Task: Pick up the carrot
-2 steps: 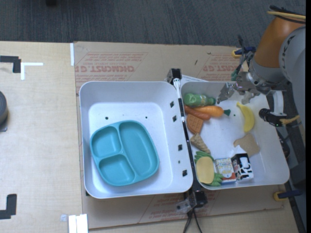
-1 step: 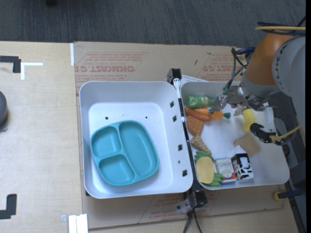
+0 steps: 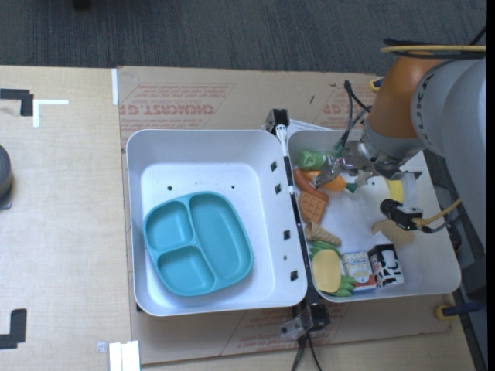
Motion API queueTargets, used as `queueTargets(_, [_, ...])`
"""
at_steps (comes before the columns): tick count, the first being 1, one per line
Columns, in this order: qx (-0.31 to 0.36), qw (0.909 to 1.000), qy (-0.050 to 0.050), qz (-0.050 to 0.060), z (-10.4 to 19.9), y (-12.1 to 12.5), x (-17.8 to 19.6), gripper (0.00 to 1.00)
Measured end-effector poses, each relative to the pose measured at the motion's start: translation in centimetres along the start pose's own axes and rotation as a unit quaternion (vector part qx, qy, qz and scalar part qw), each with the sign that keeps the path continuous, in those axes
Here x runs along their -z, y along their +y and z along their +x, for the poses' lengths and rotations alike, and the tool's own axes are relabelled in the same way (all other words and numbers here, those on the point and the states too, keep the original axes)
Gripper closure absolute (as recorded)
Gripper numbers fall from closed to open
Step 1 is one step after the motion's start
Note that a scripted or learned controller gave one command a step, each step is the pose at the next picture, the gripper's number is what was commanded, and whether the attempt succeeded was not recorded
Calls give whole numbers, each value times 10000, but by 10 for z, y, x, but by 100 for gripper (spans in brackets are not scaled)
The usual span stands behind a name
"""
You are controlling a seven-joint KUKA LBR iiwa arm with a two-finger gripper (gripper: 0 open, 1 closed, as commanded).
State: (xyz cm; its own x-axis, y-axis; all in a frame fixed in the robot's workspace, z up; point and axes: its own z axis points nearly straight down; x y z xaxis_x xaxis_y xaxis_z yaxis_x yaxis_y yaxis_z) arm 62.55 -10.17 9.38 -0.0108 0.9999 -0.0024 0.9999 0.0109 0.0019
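Note:
The carrot, orange with a green leafy top, lies in the upper left corner of the right bin, close to the wall shared with the left bin. My gripper is low over the bin, right at the carrot's right end. It seems to touch or overlap the orange part. The grey arm with its orange band comes in from the upper right and hides the bin's far right corner.
The right bin also holds a waffle, a cone-like piece, a yellow and green food item, a small white carton, a black and white item and a yellow block. The left bin holds a teal divided plate.

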Motion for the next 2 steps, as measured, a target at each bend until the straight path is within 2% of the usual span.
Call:
queueTargets(1, [-7, 10000, -8, 71, -2, -4, 5, 100])
queueTargets(2, [-1422, 9898, 6, 19, 100, -26, 97, 100])
